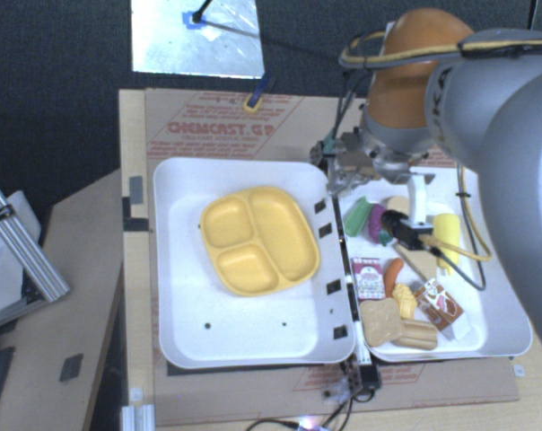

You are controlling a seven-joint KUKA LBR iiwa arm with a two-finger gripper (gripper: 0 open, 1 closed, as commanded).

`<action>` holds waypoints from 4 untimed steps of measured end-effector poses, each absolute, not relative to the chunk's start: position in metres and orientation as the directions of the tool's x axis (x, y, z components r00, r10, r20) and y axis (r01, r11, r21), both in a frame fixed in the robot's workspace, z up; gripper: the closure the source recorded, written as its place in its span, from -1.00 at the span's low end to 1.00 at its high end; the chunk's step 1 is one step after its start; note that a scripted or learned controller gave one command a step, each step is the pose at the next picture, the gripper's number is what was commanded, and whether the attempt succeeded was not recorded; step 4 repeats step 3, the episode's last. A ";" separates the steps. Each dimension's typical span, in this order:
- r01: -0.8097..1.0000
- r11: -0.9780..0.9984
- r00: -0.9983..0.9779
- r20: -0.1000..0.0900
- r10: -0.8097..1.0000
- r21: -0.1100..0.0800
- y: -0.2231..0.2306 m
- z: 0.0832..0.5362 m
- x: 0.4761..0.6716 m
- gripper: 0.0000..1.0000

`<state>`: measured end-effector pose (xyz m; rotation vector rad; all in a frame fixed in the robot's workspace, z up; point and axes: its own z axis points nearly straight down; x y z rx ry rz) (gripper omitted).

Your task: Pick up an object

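Several toy foods lie in the right bin: a green piece, a purple piece, a yellow piece, a small pink carton, an orange carrot, toast and a brown packet. My gripper hangs low over that bin's far left corner, just beyond the green piece. The wrist hides what lies beneath it. I see no object held.
The left bin holds a yellow divided plate. The grey arm with its orange band covers the right bin's far right side. Cables loop over the toys. A cardboard sheet lies under the bins.
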<state>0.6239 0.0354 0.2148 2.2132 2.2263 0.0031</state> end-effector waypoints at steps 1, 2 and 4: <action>1.000 0.005 -0.005 0.000 1.000 0.003 0.030 0.232 0.628 1.00; 1.000 0.006 -0.006 0.000 1.000 0.003 0.031 0.231 0.630 1.00; 1.000 0.002 -0.002 0.000 1.000 -0.001 0.034 0.215 0.617 1.00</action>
